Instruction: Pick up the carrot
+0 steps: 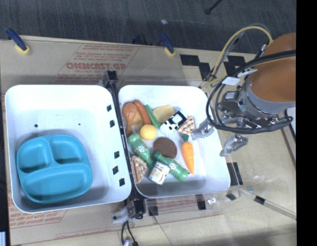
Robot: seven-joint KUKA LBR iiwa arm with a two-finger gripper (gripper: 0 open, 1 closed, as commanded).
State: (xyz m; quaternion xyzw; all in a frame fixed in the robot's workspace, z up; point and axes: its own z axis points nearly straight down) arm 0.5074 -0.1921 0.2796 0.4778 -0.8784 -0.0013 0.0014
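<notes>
The carrot [188,157], small and orange with a green top, lies in the right bin [215,174] near its right wall, tip pointing toward the front. My gripper [218,138] hangs over the bin's right edge, just up and to the right of the carrot. It is open: one finger [202,131] is over the bin and the other sits beyond the wall. Nothing is between them. A second, longer orange vegetable [142,111] with a green stem lies at the back left of the same bin.
Crowded around the carrot are a brown round piece [164,147], a yellow ball [147,132], green bottles [177,170], a small can [158,173], a pizza slice [139,168], a bread roll [129,116] and a black-and-white carton [174,122]. The left bin holds a blue divided tray [53,167].
</notes>
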